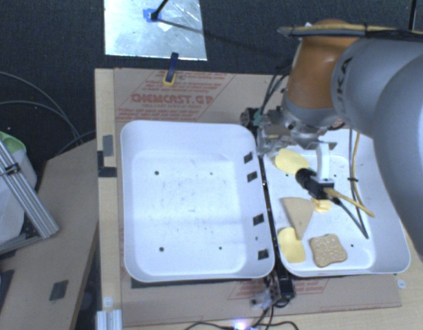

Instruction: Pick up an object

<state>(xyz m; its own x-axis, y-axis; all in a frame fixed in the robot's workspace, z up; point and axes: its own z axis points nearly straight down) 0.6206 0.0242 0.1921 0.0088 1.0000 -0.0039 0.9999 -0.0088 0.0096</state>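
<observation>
Tool (278, 137): sitting over the top left corner of the right bin, right next to the seam between the two bins. Honestly can't tell from this angle if it's open or closed, or whether it has hold of anything.
Arm (376, 102): big grey thing coming in from the right, with the orange band (321, 67) just above the tool. It covers the top right part of the right bin.
Right bin (369, 243): white and shallow, all the pickable stuff is in here.
Yellow lump (290, 161): closest piece to the tool, just below it, lying on the bin floor near the left wall.
Wedge (298, 213): tan triangle around the middle of the bin, point facing down.
Yellow bit (322, 205): small, right at the wedge's upper right corner, looks like it's touching.
Yellow disc (291, 245): bottom left of the bin, just under the wedge's tip.
Cracker (328, 249): brown, speckled, squarish, just right of the disc and near the front wall.
Left bin (190, 205): white, same shape, butted up against the right bin, with dark clips along the seam.
Cardboard (190, 95): under both bins, red print along its far edge.
Foil sheet (153, 19): shiny square beyond the cardboard, well apart from the bins.
Table (67, 218): tan surface showing left of the cardboard.
</observation>
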